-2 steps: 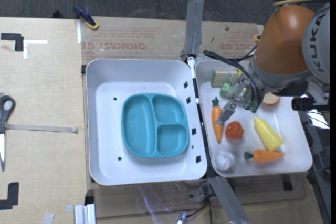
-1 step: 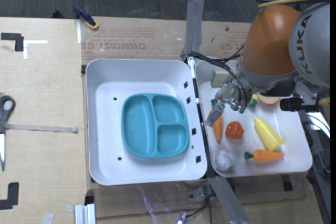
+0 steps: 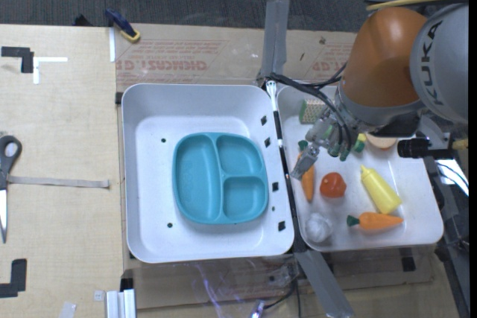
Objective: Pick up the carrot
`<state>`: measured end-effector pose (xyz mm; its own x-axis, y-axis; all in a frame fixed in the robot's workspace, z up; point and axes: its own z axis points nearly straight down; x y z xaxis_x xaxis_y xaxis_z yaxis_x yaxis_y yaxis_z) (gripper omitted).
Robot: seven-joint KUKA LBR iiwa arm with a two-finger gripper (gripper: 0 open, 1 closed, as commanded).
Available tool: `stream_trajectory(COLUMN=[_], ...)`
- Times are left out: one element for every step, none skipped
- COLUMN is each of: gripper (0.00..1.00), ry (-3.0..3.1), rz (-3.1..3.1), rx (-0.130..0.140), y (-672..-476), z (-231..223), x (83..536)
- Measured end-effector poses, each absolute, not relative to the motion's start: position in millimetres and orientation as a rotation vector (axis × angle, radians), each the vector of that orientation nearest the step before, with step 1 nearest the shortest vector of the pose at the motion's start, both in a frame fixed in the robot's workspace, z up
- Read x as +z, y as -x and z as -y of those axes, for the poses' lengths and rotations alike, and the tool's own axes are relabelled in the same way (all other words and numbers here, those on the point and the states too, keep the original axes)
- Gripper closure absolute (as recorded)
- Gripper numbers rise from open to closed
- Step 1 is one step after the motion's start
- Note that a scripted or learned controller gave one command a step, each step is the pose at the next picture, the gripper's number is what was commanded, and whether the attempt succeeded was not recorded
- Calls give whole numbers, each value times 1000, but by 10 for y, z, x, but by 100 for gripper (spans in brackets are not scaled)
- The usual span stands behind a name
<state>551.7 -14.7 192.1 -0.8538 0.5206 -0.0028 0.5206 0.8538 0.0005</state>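
Carrot point(image 3: 308, 181) lies in the right bin point(image 3: 417, 234), tucked along its left wall beside the tomato point(image 3: 332, 185), and the jaws point(image 3: 311, 153) are right over its top end! Can't tell from here whether they're wide or narrow. A second carrot point(image 3: 376, 220) sits near the front, next to the yellow bottle point(image 3: 379, 188). Best bet, I'd say: drop straight down, straddle the carrot across its width, steer clear of that wall. The left bin point(image 3: 141, 160) holds the blue plate point(image 3: 221, 178).
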Motion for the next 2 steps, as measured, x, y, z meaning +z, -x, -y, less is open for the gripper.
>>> stream_trajectory(gripper=[0, 0], ry=[-849, -849], rz=[-3022, -3022], rx=[0, 0], y=[-5517, -5517], z=[147, 147], x=[1921, 1921])
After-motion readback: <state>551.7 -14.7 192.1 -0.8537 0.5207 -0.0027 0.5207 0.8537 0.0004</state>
